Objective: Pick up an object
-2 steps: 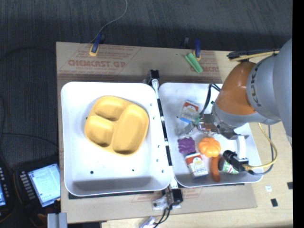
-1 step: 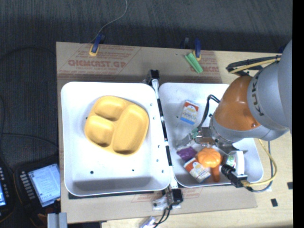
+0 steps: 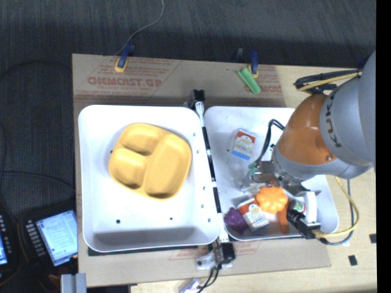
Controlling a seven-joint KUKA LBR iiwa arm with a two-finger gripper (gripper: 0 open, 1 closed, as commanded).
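Yellow plastic tray [image 3: 149, 159] sits alone in the left bin [image 3: 91, 163] — well apart from the arm. In the right bin [image 3: 220, 133] lie a small carton [image 3: 243, 144], then a purple toy [image 3: 235, 218], a little box [image 3: 255, 215] and an orange toy [image 3: 272, 199], crowded together. Above that cluster hangs the hand [image 3: 263, 174]; whether it is wide or narrow I cannot tell. Best to come straight down on one piece — the orange toy looks nearest — avoiding its neighbours.

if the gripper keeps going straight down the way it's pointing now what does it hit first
Most likely the orange object in the right bin; the gripper sits just above it, pointing down. Depth is hard to judge from this slanted view, so it could land on the bin floor beside it.
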